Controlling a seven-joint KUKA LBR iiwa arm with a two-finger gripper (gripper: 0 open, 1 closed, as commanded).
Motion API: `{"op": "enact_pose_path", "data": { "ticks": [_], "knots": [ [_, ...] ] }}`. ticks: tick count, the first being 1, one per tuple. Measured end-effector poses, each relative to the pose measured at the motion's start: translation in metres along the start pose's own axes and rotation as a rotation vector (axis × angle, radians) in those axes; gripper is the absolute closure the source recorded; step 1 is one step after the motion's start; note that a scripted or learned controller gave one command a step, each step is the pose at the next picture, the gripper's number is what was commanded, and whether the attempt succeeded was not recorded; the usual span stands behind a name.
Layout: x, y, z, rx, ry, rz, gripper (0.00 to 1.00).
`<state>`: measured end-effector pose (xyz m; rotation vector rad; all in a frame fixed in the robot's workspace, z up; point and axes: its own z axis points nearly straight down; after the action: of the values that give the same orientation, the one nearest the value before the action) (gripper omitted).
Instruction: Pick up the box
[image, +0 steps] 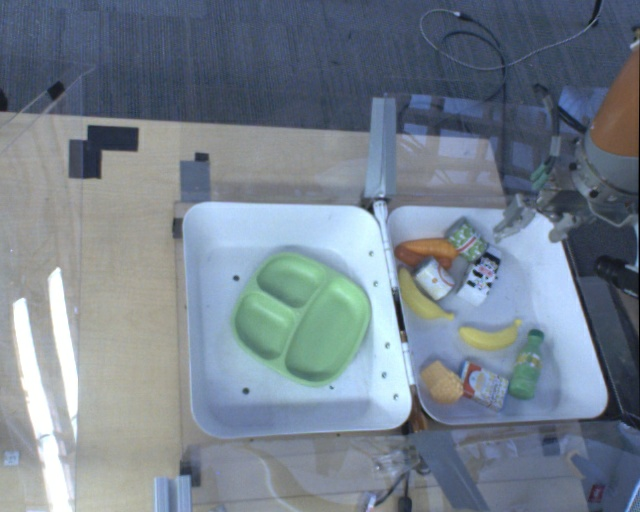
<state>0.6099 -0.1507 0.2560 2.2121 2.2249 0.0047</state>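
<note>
bins (210, 400): glossy white plastic | tray (302, 318): matt green plastic | bench (110, 330): pale smooth wood

arm (615, 140): cut off by right edge | tool (533, 218): blurred, finger gap unreadable | small cartons (467, 240): labels too small to read | cable (480, 45): runs off top edge
</note>
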Motion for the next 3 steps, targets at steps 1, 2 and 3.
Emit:
{"op": "enact_pose_path", "data": {
  "ticks": [1,2,3],
  "knots": [
    [0.043,0.015,0.121,0.002,0.000,0.203,0.00],
    [0.013,-0.068,0.165,-0.003,-0.001,0.161,0.00],
    [0.033,-0.122,0.158,-0.001,0.001,0.127,0.00]
  ]
}}
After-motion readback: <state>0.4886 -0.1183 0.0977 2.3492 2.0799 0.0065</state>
